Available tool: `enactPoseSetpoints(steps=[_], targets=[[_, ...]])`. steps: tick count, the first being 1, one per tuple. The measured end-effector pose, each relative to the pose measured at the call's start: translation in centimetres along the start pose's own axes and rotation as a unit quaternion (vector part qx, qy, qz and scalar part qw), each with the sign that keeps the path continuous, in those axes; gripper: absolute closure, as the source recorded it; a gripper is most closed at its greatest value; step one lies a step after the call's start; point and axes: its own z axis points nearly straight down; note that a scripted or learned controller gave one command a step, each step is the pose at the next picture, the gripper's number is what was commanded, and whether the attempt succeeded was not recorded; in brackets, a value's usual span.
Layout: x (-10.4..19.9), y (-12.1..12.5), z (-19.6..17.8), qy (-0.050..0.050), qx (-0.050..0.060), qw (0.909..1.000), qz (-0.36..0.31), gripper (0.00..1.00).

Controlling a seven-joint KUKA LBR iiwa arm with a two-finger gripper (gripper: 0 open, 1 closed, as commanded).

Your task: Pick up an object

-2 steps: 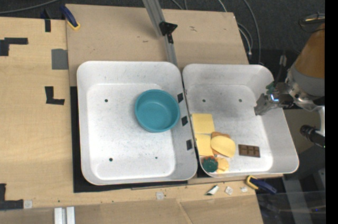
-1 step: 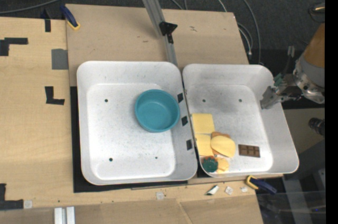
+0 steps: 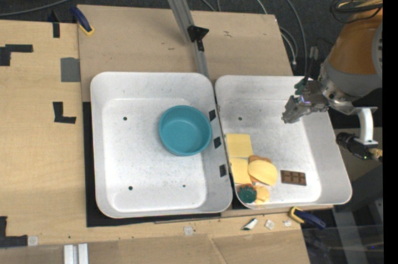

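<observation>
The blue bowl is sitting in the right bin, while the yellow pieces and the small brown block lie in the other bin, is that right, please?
Not quite: the camera view shows the blue bowl in the left bin, not the right one. The yellow pieces and the small brown block do lie in the other bin, the right bin.
</observation>
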Motion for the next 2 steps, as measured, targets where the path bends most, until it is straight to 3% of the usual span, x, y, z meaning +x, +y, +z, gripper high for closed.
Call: enactPoseSetpoints(steps=[2], targets=[[9.6, 1.5, 1.0, 0.0, 0.001, 1.0, 0.0, 1.0]])
